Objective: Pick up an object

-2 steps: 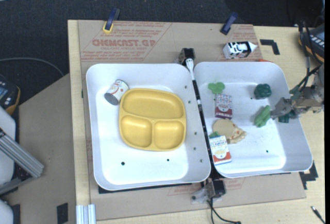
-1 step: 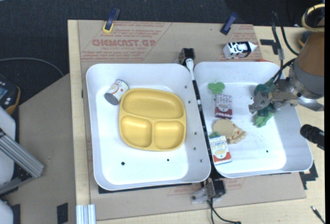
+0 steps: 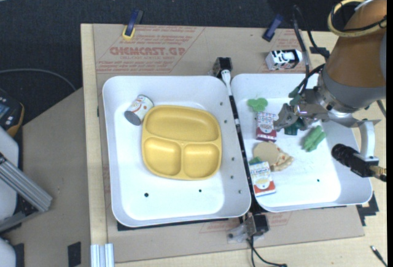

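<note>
Bench carries two shallow white bins side by side. Left bin holds a big yellow divided tray and, touching its far-left corner, a small can lying on its side. Right bin holds the clutter: a green leafy piece far-left, a red-and-white packet just near of it, a tan round piece mid-bin, another red-and-white carton at the near-left, a green block to the right. Arm comes in from the right, wrist low over the far half of the right bin. Gripper sits just right of the red-and-white packet, with a dark green bit right beside the tips. Cannot tell gripper state, the tip area is too cluttered and small to read, and I can't confirm anything is between the tips. My read: it's at the descend/grasp step, not lifted yet. Nothing looks clear of the bin floor. Next move needs a firm close on one item, likely the packet or the dark green bit, then a straight lift. Risk: neighbours crowd the tips, could pinch an edge or come up with nothing.
</note>
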`<action>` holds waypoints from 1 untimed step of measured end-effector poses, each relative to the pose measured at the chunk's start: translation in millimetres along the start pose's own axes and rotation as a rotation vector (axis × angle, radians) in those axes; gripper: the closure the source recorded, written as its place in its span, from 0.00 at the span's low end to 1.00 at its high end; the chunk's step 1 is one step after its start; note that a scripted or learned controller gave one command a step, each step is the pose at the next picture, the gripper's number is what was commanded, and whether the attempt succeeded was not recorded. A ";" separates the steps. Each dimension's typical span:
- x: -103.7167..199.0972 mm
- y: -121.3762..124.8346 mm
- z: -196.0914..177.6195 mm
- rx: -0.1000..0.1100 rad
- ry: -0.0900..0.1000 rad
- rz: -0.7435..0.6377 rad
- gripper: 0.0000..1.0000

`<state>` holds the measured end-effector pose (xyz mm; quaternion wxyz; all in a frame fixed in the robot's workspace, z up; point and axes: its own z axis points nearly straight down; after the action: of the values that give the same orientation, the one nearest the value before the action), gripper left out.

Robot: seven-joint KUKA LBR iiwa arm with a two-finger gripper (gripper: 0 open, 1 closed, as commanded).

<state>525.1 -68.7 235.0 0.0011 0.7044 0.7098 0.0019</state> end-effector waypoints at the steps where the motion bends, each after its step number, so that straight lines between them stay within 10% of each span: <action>1: 58.5 12.5 12.4 0.004 0.000 0.001 1.00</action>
<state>537.2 -10.2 222.7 -0.0005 0.7047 0.7095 0.0005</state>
